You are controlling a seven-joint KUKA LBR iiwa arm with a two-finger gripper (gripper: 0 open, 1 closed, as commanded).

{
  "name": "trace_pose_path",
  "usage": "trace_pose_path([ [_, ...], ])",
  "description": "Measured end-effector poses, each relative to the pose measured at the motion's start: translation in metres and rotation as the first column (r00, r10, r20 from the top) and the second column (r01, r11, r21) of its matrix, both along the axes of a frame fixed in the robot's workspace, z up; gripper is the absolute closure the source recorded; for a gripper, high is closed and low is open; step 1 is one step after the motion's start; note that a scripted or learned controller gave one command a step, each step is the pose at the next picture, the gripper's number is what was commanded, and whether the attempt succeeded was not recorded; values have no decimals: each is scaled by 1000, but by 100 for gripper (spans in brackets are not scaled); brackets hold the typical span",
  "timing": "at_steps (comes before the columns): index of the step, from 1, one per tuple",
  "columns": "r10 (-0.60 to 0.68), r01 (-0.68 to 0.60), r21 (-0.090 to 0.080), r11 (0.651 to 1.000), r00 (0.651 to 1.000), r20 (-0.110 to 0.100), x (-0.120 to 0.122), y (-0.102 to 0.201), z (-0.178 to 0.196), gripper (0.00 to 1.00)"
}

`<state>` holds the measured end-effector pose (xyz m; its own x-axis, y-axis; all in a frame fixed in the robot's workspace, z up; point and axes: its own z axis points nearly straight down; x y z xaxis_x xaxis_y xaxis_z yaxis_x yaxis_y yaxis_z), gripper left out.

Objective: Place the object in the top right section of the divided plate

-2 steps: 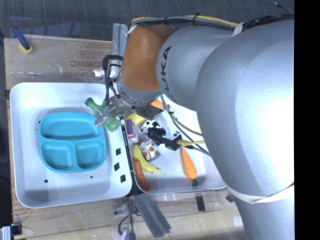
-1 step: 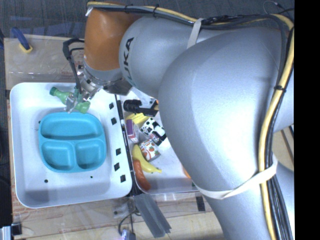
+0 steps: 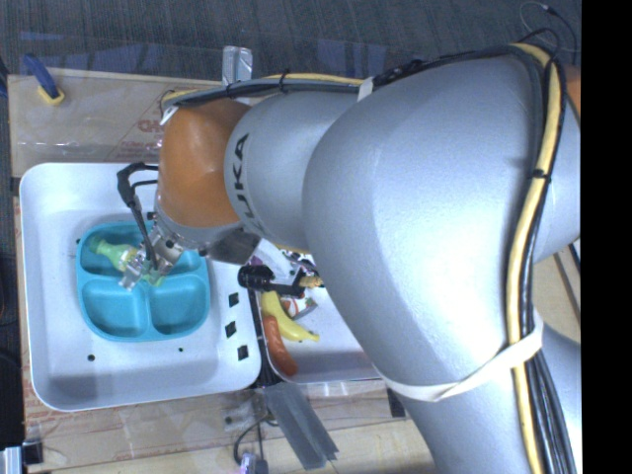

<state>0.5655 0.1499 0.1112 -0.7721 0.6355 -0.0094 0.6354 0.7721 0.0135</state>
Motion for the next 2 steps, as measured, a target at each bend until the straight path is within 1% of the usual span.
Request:
trace_pose_path([
  [1,-246,246,-5,969,969,-17,-37,-63,80,100],
  [2,70,-70,-5,998,997,-20,-90,-16,75,100],
])
